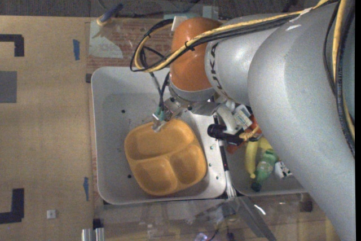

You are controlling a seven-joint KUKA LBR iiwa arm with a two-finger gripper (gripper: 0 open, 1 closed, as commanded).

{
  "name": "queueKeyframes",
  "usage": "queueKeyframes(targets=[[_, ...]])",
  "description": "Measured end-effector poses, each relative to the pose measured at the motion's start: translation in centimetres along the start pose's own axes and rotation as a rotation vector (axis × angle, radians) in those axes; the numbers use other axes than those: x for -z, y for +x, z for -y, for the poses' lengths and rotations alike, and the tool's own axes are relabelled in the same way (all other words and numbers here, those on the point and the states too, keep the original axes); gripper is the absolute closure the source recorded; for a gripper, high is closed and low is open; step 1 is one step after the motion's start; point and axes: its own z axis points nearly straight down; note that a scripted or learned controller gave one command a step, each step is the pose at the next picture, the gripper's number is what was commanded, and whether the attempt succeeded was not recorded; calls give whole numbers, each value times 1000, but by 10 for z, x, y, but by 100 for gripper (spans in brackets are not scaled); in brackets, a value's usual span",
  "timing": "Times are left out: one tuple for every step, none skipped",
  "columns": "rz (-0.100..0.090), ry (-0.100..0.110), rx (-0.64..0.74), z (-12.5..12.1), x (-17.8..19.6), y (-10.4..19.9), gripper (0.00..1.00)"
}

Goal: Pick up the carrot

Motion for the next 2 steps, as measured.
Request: queueKeyframes(targets=[[7, -14, -160, 62, 89, -54, 100], [0, -7, -589, 80, 97, -13, 100]])
